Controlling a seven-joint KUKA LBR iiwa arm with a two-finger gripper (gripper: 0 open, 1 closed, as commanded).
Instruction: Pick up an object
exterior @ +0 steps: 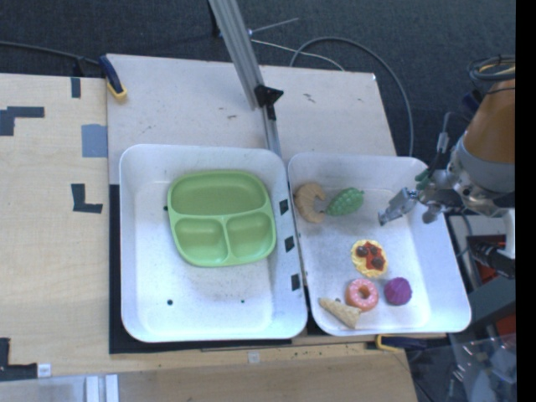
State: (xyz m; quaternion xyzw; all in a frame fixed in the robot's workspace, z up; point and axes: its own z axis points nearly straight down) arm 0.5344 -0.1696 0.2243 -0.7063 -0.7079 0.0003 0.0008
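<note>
In the right bin [435, 258] lie six small things: a tan bagel [309, 201] touching a green toy [345, 200] near the far wall, a yellow tart [369, 258] in the middle, and a pink donut [362, 292], a purple ball [398, 291] and a beige wedge [340, 311] near the front. The gripper [408, 206] hovers above the bin's right part, fingers apart, holding nothing. The left bin [138, 241] holds a green divided plate [222, 217]. Both bins rest on a pale wooden bench [50, 249], with dark carpet [377, 15] beyond

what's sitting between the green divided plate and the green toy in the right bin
In the camera view, a tan bagel-like ring lies between the green divided plate and the green toy, just past the bins' shared walls.
</note>
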